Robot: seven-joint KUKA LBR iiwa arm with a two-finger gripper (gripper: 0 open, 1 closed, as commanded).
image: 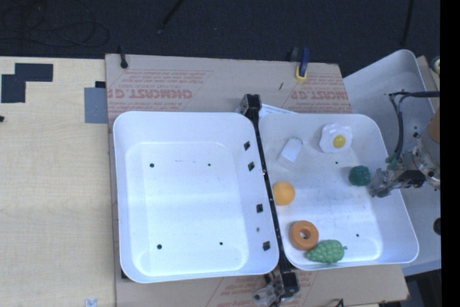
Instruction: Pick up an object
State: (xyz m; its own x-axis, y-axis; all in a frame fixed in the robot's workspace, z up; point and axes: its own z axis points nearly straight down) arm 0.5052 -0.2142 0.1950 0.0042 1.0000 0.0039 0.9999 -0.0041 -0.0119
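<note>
We've got the metal two-finger gripper (381,187) sitting at the right edge of the right-hand white plastic bin (392,230), and honestly we can't tell its state. The small dark green round object (359,175) lies in that bin, just left of the gripper.

Two bins (129,154); one each: egg (336,139), orange (283,193), doughnut (304,234), grapes (325,251).

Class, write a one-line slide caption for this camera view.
Gripper at the right bin's edge beside a dark green toy; fried egg, orange ball, doughnut and green grapes lie inside.
</note>
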